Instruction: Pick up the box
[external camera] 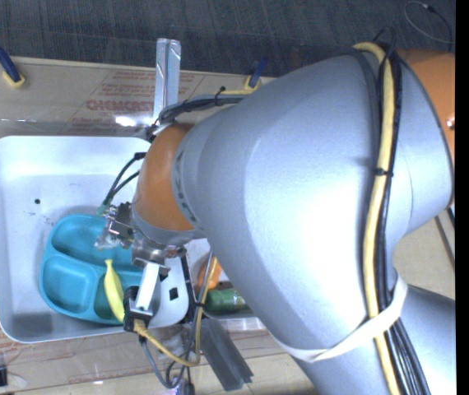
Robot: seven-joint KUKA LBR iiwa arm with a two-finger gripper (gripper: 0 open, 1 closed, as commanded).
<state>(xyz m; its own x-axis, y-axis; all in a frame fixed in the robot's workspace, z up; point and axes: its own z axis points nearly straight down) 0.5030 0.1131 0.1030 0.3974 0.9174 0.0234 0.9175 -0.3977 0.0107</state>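
My gripper (113, 229) reaches down into the left white bin (12, 188), over the right side of a blue divided tray (70, 262). The orange wrist band (162, 189) and the thick grey arm (300, 204) cover the gripper from above. A yellow banana-like thing (114, 290) lies along the tray's right rim, just below the gripper. The arm hides the rest of this bin and most of the right one, so I cannot pick out a box.
A green bottle-like thing (223, 300) and an orange thing (211, 271) peek out under the arm near the bins' front edge. Cardboard (95, 97) lies behind the bins, with blue clamps (8, 64) on it. The left bin's far-left floor is bare.
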